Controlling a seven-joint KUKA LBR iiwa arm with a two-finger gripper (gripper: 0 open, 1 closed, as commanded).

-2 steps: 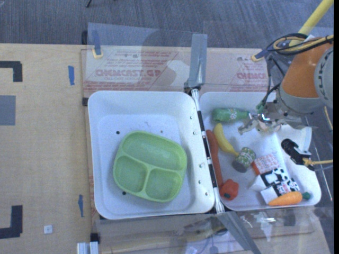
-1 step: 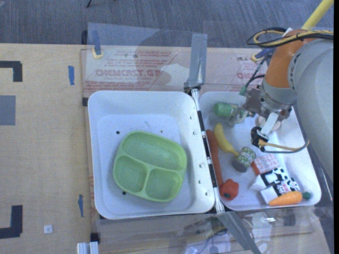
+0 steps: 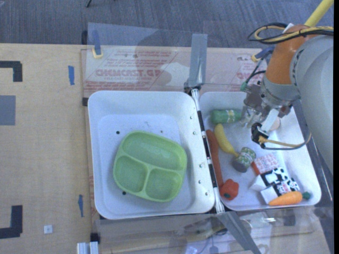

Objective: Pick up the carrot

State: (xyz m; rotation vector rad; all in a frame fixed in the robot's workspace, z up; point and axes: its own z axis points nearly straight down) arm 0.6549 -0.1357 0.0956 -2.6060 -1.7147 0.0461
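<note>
One gripper [image 3: 260,121], jaw state indiscernible, hangs well apart from the carrot [image 3: 286,198]; it should descend centred across the carrot's width.

Orange carrot [image 3: 286,198], yellow banana [image 3: 224,140], green divided plate [image 3: 150,166], white bins [image 3: 142,103].

Grey carpet floor [image 3: 47,9] beyond a pale wooden bench [image 3: 42,142].
</note>
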